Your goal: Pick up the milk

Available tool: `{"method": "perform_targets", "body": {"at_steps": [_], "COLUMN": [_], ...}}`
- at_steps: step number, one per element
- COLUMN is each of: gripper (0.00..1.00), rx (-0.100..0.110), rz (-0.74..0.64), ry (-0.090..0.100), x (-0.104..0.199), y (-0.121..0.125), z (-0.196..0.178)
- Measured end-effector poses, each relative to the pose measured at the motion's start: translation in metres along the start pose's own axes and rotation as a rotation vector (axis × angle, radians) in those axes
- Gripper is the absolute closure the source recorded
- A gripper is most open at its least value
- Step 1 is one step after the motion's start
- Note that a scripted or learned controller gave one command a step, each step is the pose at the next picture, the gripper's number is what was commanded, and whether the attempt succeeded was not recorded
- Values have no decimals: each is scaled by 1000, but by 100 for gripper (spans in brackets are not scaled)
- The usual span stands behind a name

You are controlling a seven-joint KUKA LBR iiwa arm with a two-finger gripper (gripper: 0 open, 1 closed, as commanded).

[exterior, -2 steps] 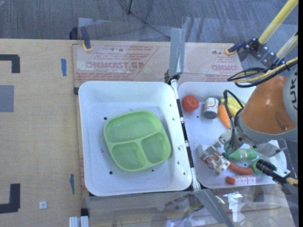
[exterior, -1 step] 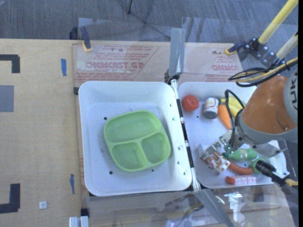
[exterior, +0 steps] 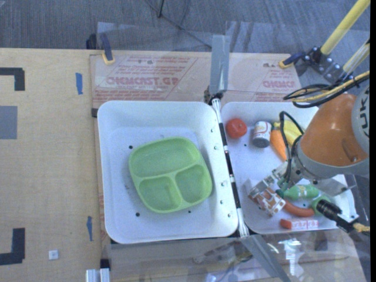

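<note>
The milk (exterior: 265,197) is a small white and brown carton lying on its side in the right bin (exterior: 249,216), near the bin's front left. My gripper (exterior: 281,180) reaches down from the orange wrist band (exterior: 332,138), just above and to the right of the carton. It sits close to the carton's upper right corner, and I cannot tell whether it touches it. The wrist hides part of the gripper.
Around the carton lie a green bottle (exterior: 301,192), an orange sausage (exterior: 299,210) and a small red piece (exterior: 285,223). At the bin's back are a tomato (exterior: 236,128), a can (exterior: 261,134), a carrot (exterior: 278,145) and a banana (exterior: 292,135). The left bin (exterior: 111,157) holds a green divided plate (exterior: 170,175).
</note>
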State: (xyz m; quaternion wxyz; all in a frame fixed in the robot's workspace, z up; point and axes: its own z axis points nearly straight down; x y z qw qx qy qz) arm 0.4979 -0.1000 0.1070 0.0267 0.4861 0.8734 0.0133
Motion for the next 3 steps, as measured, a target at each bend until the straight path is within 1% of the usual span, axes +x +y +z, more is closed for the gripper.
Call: {"method": "perform_targets", "body": {"at_steps": [2, 3], "gripper": [0, 0], "rx": [0, 1], "rz": [-23, -4], "ry": [-2, -2], "x": [0, 1], "y": [1, 0], "z": [0, 0]}}
